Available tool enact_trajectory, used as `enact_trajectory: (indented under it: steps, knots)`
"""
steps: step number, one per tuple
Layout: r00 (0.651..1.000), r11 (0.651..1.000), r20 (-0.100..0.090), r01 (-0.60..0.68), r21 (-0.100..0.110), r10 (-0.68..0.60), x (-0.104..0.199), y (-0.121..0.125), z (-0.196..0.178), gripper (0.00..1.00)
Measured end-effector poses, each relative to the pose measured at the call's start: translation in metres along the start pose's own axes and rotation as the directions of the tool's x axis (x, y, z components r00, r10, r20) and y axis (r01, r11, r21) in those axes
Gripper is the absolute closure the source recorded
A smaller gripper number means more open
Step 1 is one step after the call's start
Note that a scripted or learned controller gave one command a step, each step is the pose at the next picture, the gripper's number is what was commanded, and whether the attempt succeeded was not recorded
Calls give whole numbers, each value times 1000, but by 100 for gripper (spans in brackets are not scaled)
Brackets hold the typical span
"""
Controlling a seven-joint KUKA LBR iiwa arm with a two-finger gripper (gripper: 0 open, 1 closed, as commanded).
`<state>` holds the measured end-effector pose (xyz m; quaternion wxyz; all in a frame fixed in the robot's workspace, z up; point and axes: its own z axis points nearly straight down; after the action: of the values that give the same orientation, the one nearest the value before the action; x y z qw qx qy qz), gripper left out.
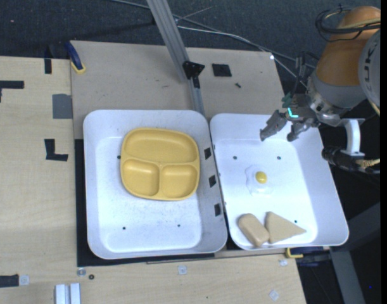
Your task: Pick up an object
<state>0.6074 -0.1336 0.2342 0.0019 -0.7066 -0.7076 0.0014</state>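
Items, right bin (320, 189):
- Fried egg (261, 178): small, white with a yellow yolk, flat near the bin's centre; roughly round, no clear long axis. Bare floor on every side.
- Bread roll (252, 228): tan, oblong, long axis running from upper left to lower right, near the front wall.
- Wedge slice (283, 227): tan, triangular, tip pointing to the right, just beside the roll on its right; whether they touch cannot be told. Both sit close to the front rim, with little room there and open floor behind them.

Gripper (280, 132): over the bin's rear part, well apart from all three items, fingers spread, nothing between them.

Items, left bin (98, 189):
- Yellow divided plate (160, 163): three compartments, long axis left to right, set toward the rear; bare floor in front of it
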Motion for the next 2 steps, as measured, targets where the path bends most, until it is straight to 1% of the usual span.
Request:
enact_trajectory:
  steps: [1, 2]
  knots:
    - [1000, 1000, 1, 0, -3, 0, 0, 1, -1, 0]
    - [1000, 1000, 1, -1, 2, 1, -3, -3, 62, 0]
